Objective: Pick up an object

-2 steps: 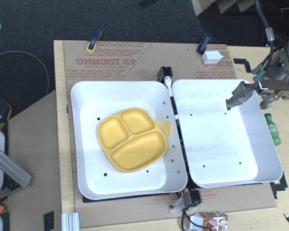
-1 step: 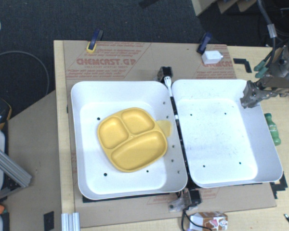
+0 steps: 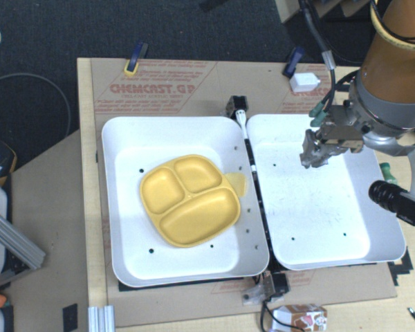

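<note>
Camera view looks down on the counter [image 3: 194,81], a brown board printed with red lettering, bearing two shallow white bins side by side. The left bin [image 3: 117,206] holds one thing: a yellow divided plate [image 3: 189,199] with three compartments, two small ones toward the far side and one large one toward the near side. It lies flat near the middle of that bin, turned at a slant, its right edge close to the bin's right wall. The right bin [image 3: 332,220] shows a bare white floor with a few small dark dots.

One arm [image 3: 401,54] reaches in from the right, its orange band above a grey wrist. Its pincer [image 3: 317,156] hangs over the far part of the right bin, well apart from the plate. Nothing can be seen between its fingers; how far they stand open cannot be told from this angle.

Two blue clamps sit at the counter's far edge, one at the left [image 3: 135,57] and one at the right [image 3: 294,61], with one small white block [image 3: 304,82] just beside the right one.
</note>
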`<action>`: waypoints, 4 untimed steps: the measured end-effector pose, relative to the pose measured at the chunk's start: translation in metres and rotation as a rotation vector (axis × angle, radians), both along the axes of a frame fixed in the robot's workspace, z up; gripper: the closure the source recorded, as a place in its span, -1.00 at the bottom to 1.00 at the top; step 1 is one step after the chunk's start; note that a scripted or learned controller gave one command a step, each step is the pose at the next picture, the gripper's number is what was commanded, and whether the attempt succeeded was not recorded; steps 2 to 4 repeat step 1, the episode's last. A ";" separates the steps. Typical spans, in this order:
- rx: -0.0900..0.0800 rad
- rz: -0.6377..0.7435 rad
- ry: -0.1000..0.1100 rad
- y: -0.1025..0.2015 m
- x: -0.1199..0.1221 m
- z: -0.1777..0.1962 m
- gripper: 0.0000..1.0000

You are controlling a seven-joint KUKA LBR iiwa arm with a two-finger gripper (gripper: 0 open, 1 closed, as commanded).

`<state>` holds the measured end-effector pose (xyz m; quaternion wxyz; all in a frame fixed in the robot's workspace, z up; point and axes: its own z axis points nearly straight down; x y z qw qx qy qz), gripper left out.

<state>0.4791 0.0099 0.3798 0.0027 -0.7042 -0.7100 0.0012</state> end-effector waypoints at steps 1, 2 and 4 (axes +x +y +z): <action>0.000 0.001 -0.012 0.083 0.001 0.034 1.00; 0.000 0.001 -0.012 0.083 0.001 0.034 1.00; 0.000 0.001 -0.012 0.083 0.001 0.034 1.00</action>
